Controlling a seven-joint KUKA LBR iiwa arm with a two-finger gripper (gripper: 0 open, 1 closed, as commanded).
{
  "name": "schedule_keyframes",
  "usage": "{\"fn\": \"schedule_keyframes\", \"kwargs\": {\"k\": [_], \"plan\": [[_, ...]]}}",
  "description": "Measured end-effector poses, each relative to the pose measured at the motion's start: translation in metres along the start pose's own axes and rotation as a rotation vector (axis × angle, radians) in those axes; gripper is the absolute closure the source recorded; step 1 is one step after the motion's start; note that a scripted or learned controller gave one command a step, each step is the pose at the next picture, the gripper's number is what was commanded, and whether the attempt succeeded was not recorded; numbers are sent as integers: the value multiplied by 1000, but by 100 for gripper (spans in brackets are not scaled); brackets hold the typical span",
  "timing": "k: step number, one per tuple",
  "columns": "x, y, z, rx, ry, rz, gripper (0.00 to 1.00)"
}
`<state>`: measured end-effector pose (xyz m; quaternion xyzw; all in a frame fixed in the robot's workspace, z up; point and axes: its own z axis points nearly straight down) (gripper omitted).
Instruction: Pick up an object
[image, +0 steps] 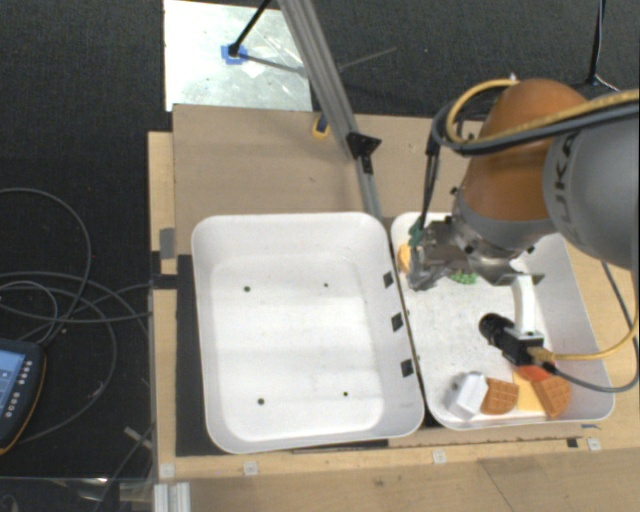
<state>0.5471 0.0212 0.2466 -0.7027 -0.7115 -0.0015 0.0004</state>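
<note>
Orange piece (403, 256) is seen at the right bin's (445, 335) far-left corner, w/ the hand (428, 268) set just beside it; hand's width can't be told tbh. Piece is judged light, prob stiff, best pinched across its sides. Green bit (463, 277) is spotted further right.

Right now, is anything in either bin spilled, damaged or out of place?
Nothing stands out. The white object and orange pieces lie inside the right bin, near its front rim; the gripper hangs over its far end.
</note>
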Motion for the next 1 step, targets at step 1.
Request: {"fn": "schedule_keyframes", "kwargs": {"k": [1], "plan": [[57,0,15,3,0,1,100]]}}
